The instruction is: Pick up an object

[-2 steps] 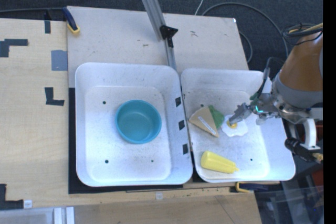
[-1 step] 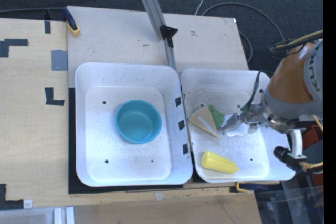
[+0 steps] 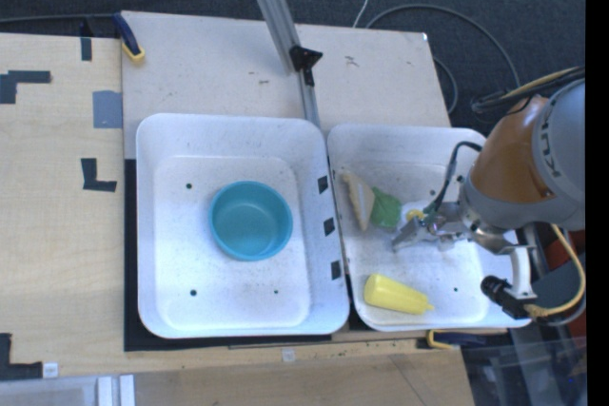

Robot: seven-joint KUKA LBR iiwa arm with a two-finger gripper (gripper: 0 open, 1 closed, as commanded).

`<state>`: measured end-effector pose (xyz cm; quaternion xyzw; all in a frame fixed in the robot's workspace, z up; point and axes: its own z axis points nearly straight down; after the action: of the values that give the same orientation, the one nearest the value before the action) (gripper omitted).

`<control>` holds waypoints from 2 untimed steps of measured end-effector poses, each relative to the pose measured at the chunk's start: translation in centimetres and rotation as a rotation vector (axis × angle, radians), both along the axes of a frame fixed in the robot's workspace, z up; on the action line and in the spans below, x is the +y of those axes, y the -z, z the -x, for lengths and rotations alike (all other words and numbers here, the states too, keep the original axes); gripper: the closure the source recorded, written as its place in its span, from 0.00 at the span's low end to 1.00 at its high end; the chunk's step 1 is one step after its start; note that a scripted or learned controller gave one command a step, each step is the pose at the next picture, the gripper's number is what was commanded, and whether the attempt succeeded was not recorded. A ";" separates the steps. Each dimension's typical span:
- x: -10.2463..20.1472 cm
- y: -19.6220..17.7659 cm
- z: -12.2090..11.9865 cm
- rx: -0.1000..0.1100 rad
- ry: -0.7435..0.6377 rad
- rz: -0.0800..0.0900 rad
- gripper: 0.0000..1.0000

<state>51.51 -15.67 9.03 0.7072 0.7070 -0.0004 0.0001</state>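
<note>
**Jaws low in the right bin, nothing picked yet**

You've got the arm point(image 3: 528, 162) reaching in from the right, w/ its jaws point(image 3: 411, 231) down inside the right bin point(image 3: 419, 140), near the middle. From this angle you can't tell if the jaws are wide or narrow: the metal tip is small and blurs into the white floor. Nothing shows between them, so don't count a grasp.

Progress, as a judgement: approach is done, pick isn't. All objects look like they're lying on a bin floor. Left to do: close on something, lift it clear, confirm it comes up.

Candidates in the right bin:
- green object point(image 3: 385, 208), small, soft-looking, just beside the jaws on their left; closest target, prob. the one aimed at.
- tan piece point(image 3: 357, 199), longish, pale, wedge-like, lying touching or nearly touching the green one's left side. Can't tell which overlaps which.
- yellow object point(image 3: 395, 296), rounded, tapering to one end, lying flat near the front wall, apart from the jaws.

Left bin point(image 3: 157, 204) holds a blue bowl point(image 3: 251, 220), upright, open side up, about centre, well apart from the arm.

Watch the green/tan pair: they sit so close that a close could catch both, or neither.
</note>
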 end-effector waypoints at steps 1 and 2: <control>0.1 -1.0 0.0 0.000 -0.002 -0.001 1.00; 1.1 -6.7 -0.4 -0.004 -0.003 0.000 1.00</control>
<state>51.87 -14.56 15.70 0.7060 0.7082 0.0011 0.0015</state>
